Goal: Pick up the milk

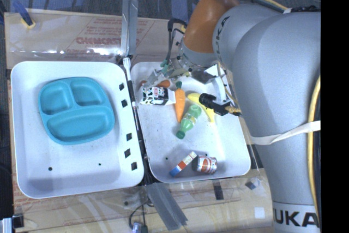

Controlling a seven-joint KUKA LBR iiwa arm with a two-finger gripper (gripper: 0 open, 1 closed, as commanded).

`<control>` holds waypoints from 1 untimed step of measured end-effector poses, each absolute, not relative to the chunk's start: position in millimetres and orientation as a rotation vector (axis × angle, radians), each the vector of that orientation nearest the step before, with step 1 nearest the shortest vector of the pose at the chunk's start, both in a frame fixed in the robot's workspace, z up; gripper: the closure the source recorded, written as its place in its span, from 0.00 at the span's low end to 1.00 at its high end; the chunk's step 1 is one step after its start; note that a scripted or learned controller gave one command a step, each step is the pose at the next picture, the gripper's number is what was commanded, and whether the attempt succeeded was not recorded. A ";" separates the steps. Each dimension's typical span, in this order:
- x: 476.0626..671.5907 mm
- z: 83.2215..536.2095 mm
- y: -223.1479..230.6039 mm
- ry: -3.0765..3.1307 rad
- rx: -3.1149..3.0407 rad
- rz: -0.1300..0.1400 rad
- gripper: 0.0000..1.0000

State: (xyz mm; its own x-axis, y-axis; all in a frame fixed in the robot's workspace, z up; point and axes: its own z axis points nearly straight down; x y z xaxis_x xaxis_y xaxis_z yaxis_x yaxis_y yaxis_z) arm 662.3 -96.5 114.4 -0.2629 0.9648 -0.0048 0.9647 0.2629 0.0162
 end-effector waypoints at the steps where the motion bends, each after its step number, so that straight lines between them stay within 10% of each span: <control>1: 631.9 107.1 -100.2 2.505 1.856 0.030 0.00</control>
State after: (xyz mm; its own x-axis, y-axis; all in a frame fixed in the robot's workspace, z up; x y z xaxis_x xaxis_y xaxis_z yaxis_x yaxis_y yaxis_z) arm 631.9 -100.2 107.1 -0.2910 0.9567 -0.0078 0.9562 0.2911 0.0298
